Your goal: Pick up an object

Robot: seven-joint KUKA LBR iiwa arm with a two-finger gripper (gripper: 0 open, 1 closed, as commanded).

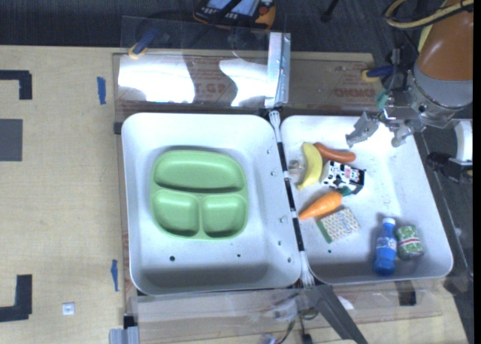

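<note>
The right bin holds several small objects. A yellow banana and a red-orange sausage lie near its left wall, beside a black-and-white patterned packet. An orange carrot and a speckled card lie below them. A blue bottle and a green can rest at the front right. My gripper hangs open over the bin's back right part, fingers spread, with nothing between them.
The left bin contains a green three-compartment tray. A clear plastic screen stands behind the bins. Cables and a handheld controller lie on the floor beyond the bench.
</note>
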